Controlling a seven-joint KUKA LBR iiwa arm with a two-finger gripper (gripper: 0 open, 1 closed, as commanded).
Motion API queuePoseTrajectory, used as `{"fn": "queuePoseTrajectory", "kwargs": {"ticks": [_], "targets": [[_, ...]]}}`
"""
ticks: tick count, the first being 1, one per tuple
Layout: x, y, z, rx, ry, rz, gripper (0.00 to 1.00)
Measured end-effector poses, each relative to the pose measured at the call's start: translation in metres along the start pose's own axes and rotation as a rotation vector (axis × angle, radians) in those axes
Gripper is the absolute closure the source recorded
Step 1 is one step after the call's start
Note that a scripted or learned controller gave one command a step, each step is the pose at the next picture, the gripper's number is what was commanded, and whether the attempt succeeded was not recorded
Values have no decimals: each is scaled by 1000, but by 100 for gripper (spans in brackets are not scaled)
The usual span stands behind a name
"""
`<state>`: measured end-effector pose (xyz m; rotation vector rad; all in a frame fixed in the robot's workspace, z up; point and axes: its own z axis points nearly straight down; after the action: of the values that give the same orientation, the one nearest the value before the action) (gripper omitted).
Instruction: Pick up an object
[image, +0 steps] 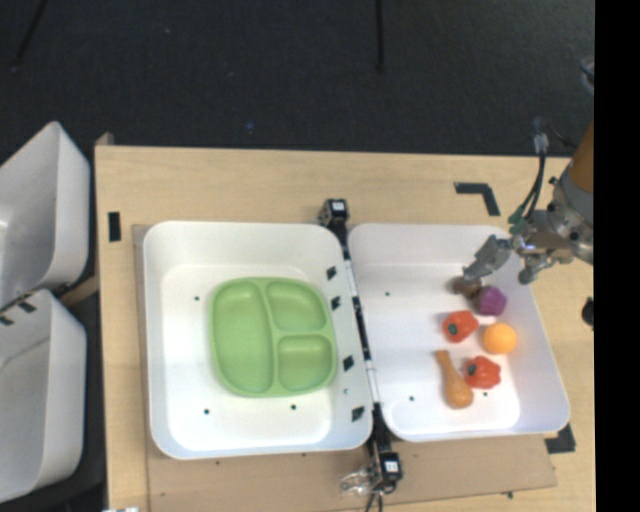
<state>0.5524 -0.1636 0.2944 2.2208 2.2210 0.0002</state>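
Green divided plate (271, 335); white bins (170, 420); purple (490, 300), orange (500, 338), red toy produce (460, 326); tan bench (240, 185).

The arm (575, 200) is running off the right side of the view, so most of it beyond the wrist is lying out of sight. The end effector (487, 266) is showing as a blurred grey shape, and it is covering part of a small dark object (465, 287) beside the purple item (490, 300), which is staying too small and indistinct to name. At the left edge two white containers (40, 300) are being cut off, and the surface (240, 180) is losing its lower corners to the frame.
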Motion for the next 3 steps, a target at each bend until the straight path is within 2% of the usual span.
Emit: {"fn": "queuePoseTrajectory", "kwargs": {"ticks": [1, 3], "targets": [[3, -3, 63, 6, 1, 0, 0], [0, -2, 190, 4, -1, 3, 0]]}}
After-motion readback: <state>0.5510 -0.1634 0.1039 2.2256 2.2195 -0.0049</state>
